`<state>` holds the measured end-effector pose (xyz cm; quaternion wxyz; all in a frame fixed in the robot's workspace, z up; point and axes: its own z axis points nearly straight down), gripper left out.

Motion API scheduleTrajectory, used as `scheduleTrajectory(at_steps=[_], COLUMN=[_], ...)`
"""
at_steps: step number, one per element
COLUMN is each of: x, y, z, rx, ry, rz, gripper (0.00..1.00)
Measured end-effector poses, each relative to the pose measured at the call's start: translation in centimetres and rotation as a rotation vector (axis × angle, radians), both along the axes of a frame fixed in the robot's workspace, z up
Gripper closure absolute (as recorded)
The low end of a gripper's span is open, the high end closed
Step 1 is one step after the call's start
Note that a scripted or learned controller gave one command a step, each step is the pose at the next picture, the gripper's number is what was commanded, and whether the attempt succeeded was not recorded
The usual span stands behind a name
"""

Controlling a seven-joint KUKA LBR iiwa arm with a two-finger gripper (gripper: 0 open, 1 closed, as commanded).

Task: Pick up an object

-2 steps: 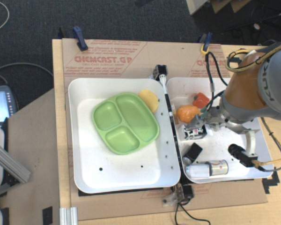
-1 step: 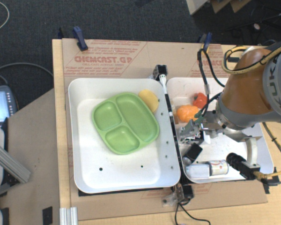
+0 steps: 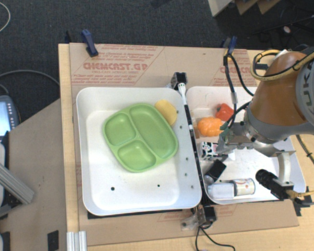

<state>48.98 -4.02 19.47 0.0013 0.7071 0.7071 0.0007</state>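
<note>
In the left bin [image 3: 89,140], a green tray [image 3: 140,137] and yellow piece [image 3: 166,111] lie untouched; right, we see the gripper [image 3: 220,149] crowding orange objects [image 3: 210,126]. Its grip we cannot tell; a push could scatter them.

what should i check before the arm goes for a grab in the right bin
1. Gripper position: over the right bin, low near its left wall. Ok.
2. Finger state: hidden under the wrist. Cannot tell.
3. Something already held: nothing seen between the fingers. Cannot tell.
4. Target choice: orange object and red object lie just above the gripper, white tube and black object below it. Ok.
5. Crowding: orange and red objects sit close together, so a clean single grab looks doubtful. Not ok.
6. Left bin: green divided tray and yellow object are out of the way. Ok.
</note>
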Motion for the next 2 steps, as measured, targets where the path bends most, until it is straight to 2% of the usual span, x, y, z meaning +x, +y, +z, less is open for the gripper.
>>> scheduleTrajectory(at_steps=[1,2], x=[-0.9,-1.0], y=[11.7,8.1], z=[13.9,26.2], rx=[0.007,0.002], ry=[-0.014,-0.012], rz=[0.016,0.0], gripper=[1.0,1.0])
